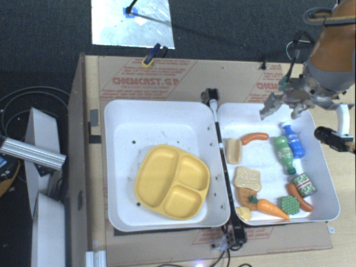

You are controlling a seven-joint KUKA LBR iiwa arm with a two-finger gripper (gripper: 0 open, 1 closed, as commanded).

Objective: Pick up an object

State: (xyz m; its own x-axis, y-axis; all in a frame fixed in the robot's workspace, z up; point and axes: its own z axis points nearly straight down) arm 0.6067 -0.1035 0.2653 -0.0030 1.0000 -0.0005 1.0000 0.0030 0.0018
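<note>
Camera view: tool [285, 108] above right bin [328, 174]

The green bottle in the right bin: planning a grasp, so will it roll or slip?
The green bottle lies on its side and looks round, so a push probably rolls it. Its smooth surface may slip. The blue bottle beside it could get nudged.

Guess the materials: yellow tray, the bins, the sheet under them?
Yellow tray: looks like moulded plastic, satin; soft rounded compartment edges, even colour. Bins: likely thin formed white plastic, smooth, slightly glossy, with rolled rims. Sheet under them: brown printed protective paper, matt, probably masking a plastic sheet; not certain.
</note>
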